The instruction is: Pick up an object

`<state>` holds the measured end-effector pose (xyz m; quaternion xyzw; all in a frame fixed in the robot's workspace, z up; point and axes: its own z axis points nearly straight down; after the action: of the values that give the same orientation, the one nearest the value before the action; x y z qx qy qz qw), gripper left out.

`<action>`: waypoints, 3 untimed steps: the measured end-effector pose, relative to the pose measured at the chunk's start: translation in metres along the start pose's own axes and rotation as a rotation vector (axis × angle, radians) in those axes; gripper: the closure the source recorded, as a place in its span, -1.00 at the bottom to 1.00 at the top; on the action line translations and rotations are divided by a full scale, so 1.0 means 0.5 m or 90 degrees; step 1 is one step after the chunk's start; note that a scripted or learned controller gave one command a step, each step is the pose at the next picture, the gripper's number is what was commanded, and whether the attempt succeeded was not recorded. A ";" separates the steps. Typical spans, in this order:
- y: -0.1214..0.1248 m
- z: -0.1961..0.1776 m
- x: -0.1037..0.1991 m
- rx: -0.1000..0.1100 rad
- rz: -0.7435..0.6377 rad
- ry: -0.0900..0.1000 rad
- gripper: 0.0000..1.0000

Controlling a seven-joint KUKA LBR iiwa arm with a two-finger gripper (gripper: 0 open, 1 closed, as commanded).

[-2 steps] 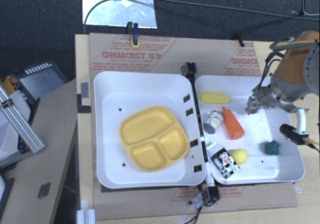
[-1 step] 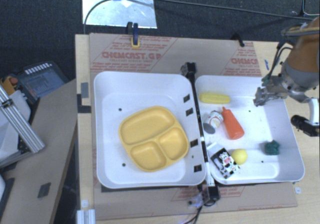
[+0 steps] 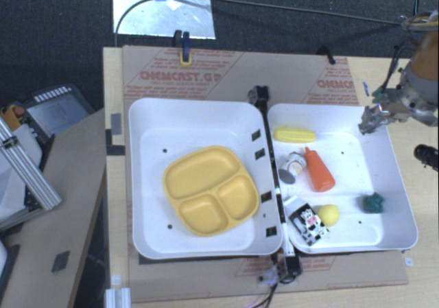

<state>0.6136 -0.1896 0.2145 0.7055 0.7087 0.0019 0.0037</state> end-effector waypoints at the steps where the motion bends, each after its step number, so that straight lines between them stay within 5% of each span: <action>1: 0.016 -0.025 0.112 0.003 -0.003 0.001 1.00; 3: 0.031 -0.048 0.322 0.004 -0.003 0.002 1.00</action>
<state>0.6279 -0.0285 0.2383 0.7041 0.7101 0.0009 0.0005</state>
